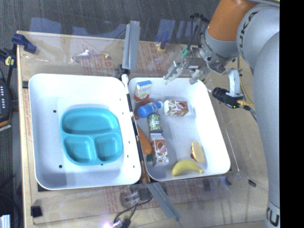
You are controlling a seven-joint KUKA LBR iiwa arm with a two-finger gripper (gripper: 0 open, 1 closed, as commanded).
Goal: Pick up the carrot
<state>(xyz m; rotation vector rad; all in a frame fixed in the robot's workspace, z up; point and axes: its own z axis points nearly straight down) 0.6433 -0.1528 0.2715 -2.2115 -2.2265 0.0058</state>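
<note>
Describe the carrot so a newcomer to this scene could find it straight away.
Start at the right-hand shallow white bin, the one crowded with small food items. Follow its left wall to about midway down: the slim orange carrot lies there at a slant, beside a small upright carton. It is the only long, tapered orange item; the curved yellow banana lies near the front wall.
</note>
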